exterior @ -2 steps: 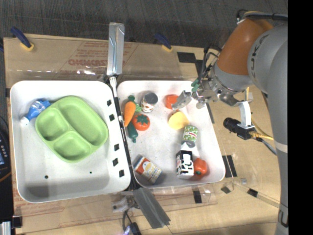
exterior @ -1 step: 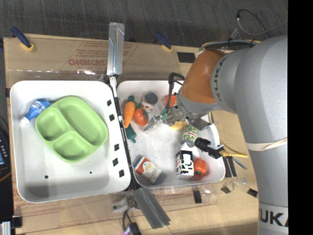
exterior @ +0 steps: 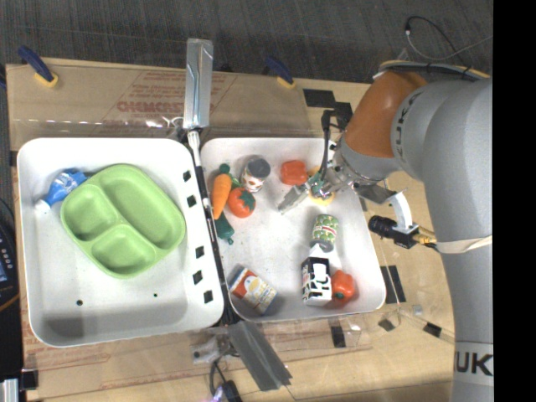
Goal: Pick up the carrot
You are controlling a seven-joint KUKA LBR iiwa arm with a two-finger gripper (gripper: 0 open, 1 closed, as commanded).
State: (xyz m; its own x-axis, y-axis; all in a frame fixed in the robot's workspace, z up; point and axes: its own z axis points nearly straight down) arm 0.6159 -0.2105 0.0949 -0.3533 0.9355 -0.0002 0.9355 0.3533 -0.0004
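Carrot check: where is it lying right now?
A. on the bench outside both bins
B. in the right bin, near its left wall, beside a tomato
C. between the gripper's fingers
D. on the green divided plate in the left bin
B. The carrot lies in the right bin close to its left wall, next to the tomato, well apart from the gripper.

arm: reaching in from right | gripper (exterior: 295, 198): lowered, fingers apart
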